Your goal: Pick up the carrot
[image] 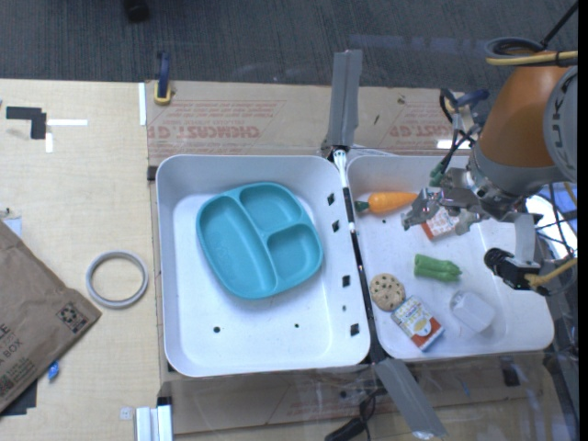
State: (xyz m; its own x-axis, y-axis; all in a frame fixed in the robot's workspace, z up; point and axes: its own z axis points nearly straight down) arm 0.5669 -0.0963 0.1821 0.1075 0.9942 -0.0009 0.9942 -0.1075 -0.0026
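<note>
- At the far left of the frame the bench [73, 209] is pale wood; on it lie a roll of tape [117, 277] and, at the lower left corner, a brown cardboard box [32, 315].
- Left of centre sits the left bin [179, 329], white and shallow, with a teal divided plate [259, 239] lying in its middle.
- Behind both bins, along the upper middle, a flat sheet of printed cardboard [239, 118] covers the bench; beyond it is dark carpet.
- Right of centre is the right bin [524, 333]. The carrot [390, 202] lies in its upper left part, near the wall shared with the left bin, its long axis running roughly left to right across the frame, green end toward the left.
- The claw [428, 211] hangs just right of the carrot's thick end, very near it; the carrot is not between the fingers. Whether the fingers are spread or closed I cannot tell.
- The coming move likely calls for a short shift left, and the fingers should straddle the carrot across its width.
- Lower in the right bin lie a cookie [387, 291], a small snack box [416, 322], a green pepper [435, 268] and a clear cup [472, 310].
- A red and white packet [439, 226] lies just under the claw.
</note>
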